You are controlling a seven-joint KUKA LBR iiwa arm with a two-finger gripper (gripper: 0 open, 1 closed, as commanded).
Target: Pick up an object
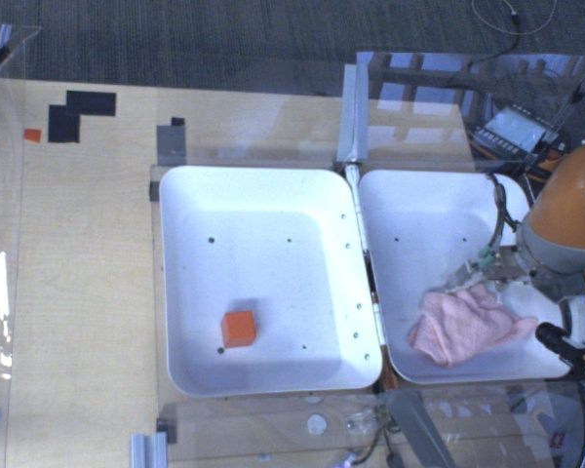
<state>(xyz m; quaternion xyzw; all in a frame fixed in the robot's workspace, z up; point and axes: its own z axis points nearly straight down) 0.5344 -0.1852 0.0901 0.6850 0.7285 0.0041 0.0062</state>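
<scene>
A crumpled pink cloth lies in the right bin, near its front right corner. My gripper reaches in from the right and is low over the cloth's upper edge, touching it or just above it. The arm's orange band sits above the wrist at the right edge. A small orange cube rests on the floor of the left bin, toward its front left, far from the gripper.
A raised divider separates the two bins. Black and orange markers lie on the wooden bench at the far left. Cables and a device sit behind the right bin.
</scene>
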